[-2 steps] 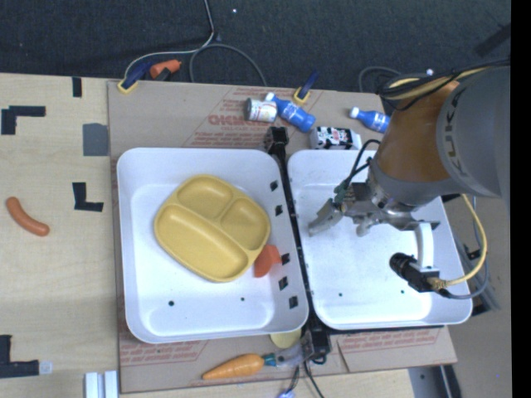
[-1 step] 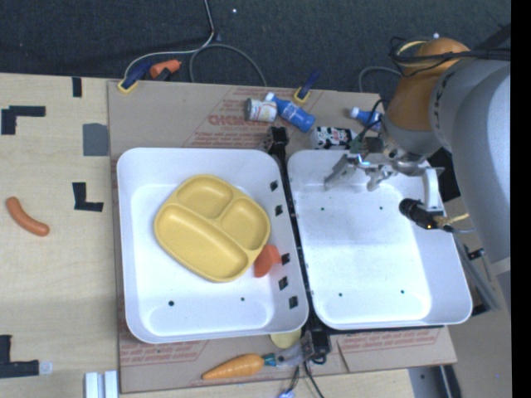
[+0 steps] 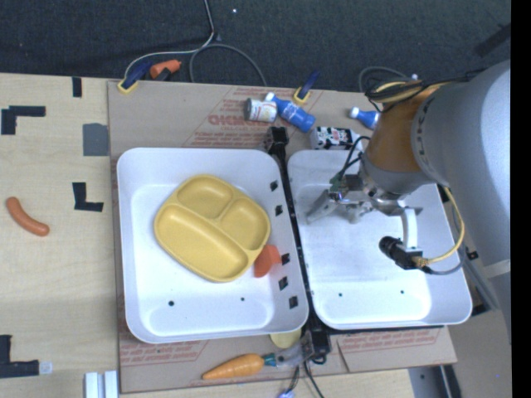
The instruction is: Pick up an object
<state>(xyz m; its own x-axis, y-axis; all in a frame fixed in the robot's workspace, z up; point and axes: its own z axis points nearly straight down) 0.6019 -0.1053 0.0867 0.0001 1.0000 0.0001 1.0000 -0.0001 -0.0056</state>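
While the arm (image 3: pixel 431 139) reaches over the right bin (image 3: pixel 373 297), the tool (image 3: pixel 332 208) hangs low above that bin's floor, fingers spread wide with nothing between them. Across the divider from the tool, the left bin (image 3: pixel 141 305) contains a yellow divided plate (image 3: pixel 211 226) and a small orange object (image 3: pixel 266 261) touching the plate's edge.

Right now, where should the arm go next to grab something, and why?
Probably shift left across the divider: the tool sits over the right bin, while the yellow divided plate and small orange piece lie in the left bin.
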